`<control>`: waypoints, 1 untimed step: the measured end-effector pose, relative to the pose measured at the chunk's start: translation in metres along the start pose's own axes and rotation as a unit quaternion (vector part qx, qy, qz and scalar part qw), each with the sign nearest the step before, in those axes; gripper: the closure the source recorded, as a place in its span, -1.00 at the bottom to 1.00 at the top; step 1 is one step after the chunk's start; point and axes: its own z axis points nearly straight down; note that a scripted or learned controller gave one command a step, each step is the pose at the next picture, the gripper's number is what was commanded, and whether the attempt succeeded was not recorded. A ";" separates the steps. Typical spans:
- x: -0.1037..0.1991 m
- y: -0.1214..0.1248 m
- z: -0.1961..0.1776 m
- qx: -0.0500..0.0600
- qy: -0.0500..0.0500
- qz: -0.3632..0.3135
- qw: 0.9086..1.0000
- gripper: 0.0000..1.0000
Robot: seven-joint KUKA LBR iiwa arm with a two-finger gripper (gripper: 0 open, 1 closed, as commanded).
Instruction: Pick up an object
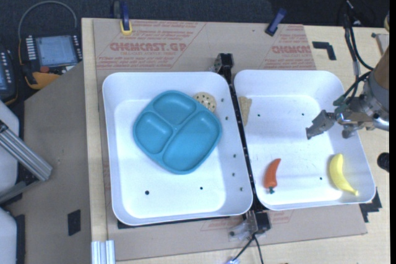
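Note:
In the right bin (291,80) a yellow banana (340,174) lies near the front right corner. A small red-orange chili pepper (272,173) lies to its left, near the front wall. My gripper (326,125) hangs over the right side of this bin, above and behind the banana and to the right of the pepper. Nothing is seen in its grasp. A tan flat piece (245,109) rests against the bin's left wall.
The left bin (124,133) holds a blue divided plate (178,131) with a round cookie (205,100) tucked behind it. Black clamps (224,62) sit between the bins. Cables run down the arm at the right edge.

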 end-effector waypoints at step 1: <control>0.000 0.002 -0.004 -0.004 -0.001 -0.001 1.000 -1.00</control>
